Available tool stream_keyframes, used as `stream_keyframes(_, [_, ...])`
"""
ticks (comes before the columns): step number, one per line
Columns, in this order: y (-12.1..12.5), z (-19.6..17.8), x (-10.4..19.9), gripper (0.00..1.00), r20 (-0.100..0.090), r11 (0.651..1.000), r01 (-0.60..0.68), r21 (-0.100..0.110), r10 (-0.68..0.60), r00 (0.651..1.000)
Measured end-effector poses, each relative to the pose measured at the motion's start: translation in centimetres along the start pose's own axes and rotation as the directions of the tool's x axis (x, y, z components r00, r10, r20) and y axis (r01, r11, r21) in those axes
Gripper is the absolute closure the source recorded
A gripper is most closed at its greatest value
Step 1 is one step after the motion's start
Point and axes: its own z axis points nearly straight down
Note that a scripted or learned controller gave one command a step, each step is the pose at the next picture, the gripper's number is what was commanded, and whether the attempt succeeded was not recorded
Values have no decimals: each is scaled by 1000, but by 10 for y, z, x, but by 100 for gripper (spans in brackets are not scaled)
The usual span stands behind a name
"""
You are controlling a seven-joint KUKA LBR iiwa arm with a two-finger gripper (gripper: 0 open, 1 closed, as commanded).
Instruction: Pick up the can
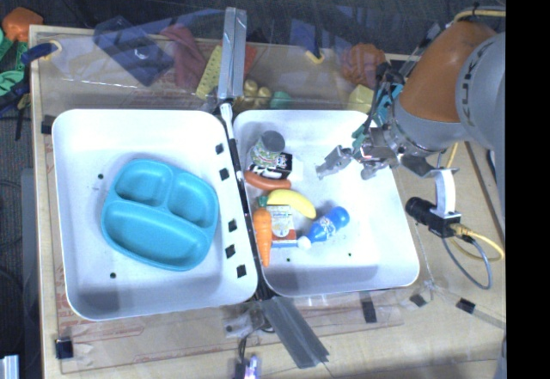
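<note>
Nothing is held yet: the gripper (pixel 337 161), seemingly open, hovers apart from the can (pixel 271 155); approach and grasp remain.

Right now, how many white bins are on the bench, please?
2. The left bin holds the blue divided tray. The right bin holds the can and other small items, with the claw above it.

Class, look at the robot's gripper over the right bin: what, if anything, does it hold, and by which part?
Nothing is held. The grey two-finger gripper hangs over bare bin floor, apart from the dark-lidded can.
</note>
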Motion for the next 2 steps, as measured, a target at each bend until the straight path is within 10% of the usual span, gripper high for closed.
stream_keyframes(1, [27, 104, -6, 0, 16, 895, 446, -21, -445, 895])
stream_keyframes(2, [100, 112, -7, 0, 5, 893, 451, -2, -451, 893])
